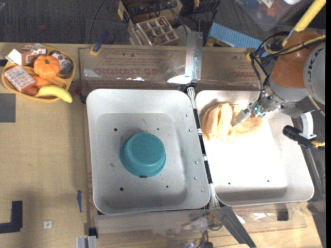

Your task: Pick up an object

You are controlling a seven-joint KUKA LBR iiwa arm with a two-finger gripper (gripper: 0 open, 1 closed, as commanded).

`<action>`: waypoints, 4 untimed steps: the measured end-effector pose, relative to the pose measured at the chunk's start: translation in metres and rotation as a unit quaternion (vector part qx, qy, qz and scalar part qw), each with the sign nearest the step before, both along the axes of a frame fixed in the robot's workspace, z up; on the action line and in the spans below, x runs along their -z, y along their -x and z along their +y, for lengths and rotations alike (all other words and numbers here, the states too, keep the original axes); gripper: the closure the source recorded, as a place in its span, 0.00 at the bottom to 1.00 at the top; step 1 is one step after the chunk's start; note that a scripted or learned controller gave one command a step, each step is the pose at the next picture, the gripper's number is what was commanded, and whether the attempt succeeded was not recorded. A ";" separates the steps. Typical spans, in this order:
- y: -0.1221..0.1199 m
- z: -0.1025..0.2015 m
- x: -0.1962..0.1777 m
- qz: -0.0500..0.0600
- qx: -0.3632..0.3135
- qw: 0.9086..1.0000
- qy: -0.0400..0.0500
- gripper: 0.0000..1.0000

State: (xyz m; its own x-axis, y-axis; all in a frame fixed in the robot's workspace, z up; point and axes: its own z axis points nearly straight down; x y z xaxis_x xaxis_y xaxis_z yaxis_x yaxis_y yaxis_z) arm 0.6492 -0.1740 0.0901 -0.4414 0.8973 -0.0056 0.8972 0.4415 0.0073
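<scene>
Tan bread (221,121) lay at ten o'clock in the right bin (269,190); my gripper (242,119) touched it, grip unclear. Teal bowl (144,154) sat centred in the left bin (103,107).

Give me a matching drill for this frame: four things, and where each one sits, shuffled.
Things:
1. bowl
2. bread
3. banana
4. claw

Places:
A. far left of the bench, outside both bins
B. right bin, near its top left corner
C. middle of the left bin
D. over the right bin, at the bread's right side

Pairs: 1-C, 2-B, 3-A, 4-D
</scene>
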 end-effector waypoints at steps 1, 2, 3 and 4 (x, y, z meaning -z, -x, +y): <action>0.021 0.009 -0.015 0.004 -0.124 0.992 0.000 0.00; 0.017 0.060 -0.001 0.001 -0.078 0.997 0.001 0.00; 0.056 0.041 -0.055 0.005 -0.099 0.995 -0.001 0.00; 0.084 0.058 -0.012 0.005 -0.188 0.982 -0.001 0.00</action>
State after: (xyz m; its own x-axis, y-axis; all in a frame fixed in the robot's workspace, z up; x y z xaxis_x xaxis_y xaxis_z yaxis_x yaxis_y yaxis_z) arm 0.5652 -0.1157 0.1018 -0.7417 0.6707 0.0021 0.6707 0.7417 -0.0004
